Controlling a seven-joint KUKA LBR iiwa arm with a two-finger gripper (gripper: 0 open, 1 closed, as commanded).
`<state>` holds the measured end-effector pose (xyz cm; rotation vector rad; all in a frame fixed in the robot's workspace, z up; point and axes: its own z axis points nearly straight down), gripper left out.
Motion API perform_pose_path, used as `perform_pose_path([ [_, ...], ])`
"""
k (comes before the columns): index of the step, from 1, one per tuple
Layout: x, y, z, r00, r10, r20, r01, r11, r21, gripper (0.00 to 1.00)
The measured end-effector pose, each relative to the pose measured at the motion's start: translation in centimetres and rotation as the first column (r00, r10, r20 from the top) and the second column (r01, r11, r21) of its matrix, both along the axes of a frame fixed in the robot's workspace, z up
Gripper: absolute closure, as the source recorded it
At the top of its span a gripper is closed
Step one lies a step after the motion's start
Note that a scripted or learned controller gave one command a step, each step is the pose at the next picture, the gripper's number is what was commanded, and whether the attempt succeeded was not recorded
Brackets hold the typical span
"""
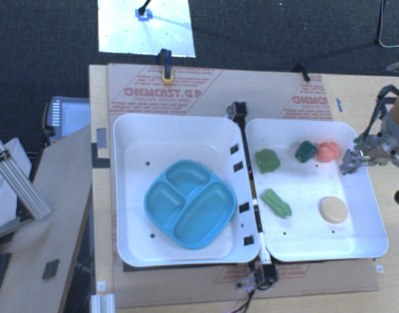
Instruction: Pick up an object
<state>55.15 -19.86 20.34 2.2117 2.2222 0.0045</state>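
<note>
Right bin point(366, 243): cream disc point(334, 209), green pieces point(276, 202), pink lump point(328, 152) contained. Pincer point(351, 160) positioned at its far-right rim; finger state cannot be told.

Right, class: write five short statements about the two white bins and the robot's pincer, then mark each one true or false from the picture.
1. The blue divided plate lies in the left bin. True.
2. The right bin holds five small items. True.
3. The pincer holds the round cream item. False: that item lies apart on the bin floor.
4. The pink item touches the dark green one. True.
5. The arm reaches in over the left bin. False: it is at the right bin's right edge.
</note>
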Motion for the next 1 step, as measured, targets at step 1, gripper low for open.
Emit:
perform_pose_path([
  [1, 0.17, -0.03, 5.41, 1.0, 0.001, 0.001, -0.001, 1.0, 0.0, 1.0],
])
